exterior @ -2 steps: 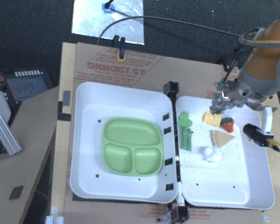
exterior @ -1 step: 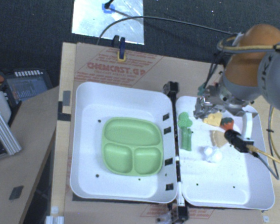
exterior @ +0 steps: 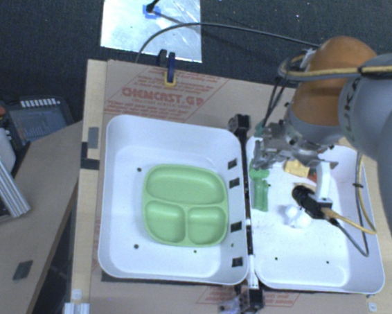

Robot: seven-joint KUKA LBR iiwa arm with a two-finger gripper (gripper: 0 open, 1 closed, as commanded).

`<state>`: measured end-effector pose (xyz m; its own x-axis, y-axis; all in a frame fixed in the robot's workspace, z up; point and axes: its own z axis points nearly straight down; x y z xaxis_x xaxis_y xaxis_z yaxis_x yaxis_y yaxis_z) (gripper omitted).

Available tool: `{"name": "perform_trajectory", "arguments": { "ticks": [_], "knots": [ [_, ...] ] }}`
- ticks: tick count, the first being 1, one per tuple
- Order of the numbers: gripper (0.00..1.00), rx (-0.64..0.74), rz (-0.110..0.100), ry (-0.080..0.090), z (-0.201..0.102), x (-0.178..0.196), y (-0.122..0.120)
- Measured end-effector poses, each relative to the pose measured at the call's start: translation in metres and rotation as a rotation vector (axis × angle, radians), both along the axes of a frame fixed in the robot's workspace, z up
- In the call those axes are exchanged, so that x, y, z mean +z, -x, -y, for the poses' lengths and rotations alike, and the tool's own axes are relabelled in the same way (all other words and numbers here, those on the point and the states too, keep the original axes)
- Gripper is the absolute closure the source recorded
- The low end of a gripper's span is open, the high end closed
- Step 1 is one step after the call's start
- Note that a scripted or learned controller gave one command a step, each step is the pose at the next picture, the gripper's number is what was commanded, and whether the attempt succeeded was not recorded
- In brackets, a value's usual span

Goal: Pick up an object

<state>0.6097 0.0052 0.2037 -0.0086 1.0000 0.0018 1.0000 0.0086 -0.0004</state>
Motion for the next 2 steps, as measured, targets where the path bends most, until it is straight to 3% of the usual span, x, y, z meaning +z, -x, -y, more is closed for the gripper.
{"name": "perform_trajectory", "arguments": {
  "ticks": [2],
  "knots": [
    [1.00, 0.000, -0.001, 0.001, -0.095, 0.016, 0.044]
  ]
}}
